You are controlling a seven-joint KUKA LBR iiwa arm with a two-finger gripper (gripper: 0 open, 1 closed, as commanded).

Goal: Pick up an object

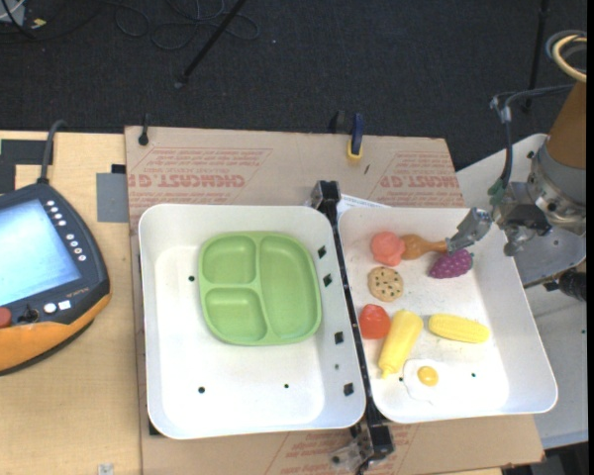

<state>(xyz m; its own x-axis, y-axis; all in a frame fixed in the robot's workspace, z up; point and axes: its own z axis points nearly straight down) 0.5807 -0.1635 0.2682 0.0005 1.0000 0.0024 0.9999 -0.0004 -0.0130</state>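
Gripper over right bin's far edge, fingers spread, grasping nothing. Purple grapes just left of and below fingertips. Pink toy, cookie further left; corn, yellow bottle, fried egg nearer camera.

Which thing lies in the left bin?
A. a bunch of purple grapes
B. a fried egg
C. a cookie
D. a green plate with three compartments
D: the green plate lies in the left bin; the fried egg, cookie and purple grapes are in the right bin.
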